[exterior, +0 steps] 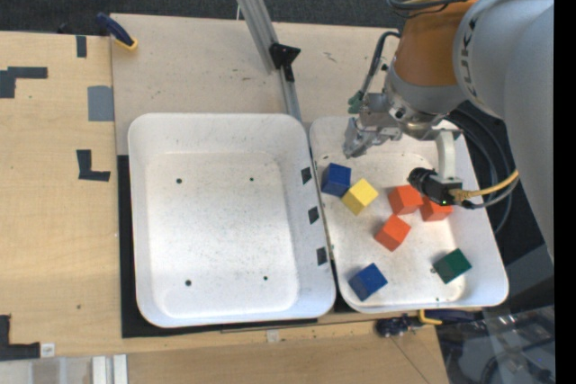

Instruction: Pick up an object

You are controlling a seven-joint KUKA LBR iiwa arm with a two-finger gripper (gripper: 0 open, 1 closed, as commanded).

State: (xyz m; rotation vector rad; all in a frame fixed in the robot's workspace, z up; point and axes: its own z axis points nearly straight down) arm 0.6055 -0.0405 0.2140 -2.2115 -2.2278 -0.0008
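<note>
Judging from the small, sharp-edged shapes, the blocks are taken to be light, stiff and not fragile, though their smooth faces may be a little slippery. A block is best taken by two opposite flat sides, and one with free space around it is to be preferred.

The blocks are found in the right bin (486, 283). A blue block (337, 179) and a yellow block (360, 196) are set near the bin's left wall, touching or nearly so. An orange block (392, 232) is seen toward the middle, well clear on most sides. Two more red-orange blocks (419, 202) are partly hidden near a black fitting on the arm. A second blue block (367, 281) and a green block (452, 266) are placed along the near edge, each apart from the others.

The gripper (360, 142) is held over the far left part of the right bin, just beyond the blue block. Nothing is seen between its fingers, and whether they are apart or together cannot be told. The left bin (144, 139) is beside it.
</note>
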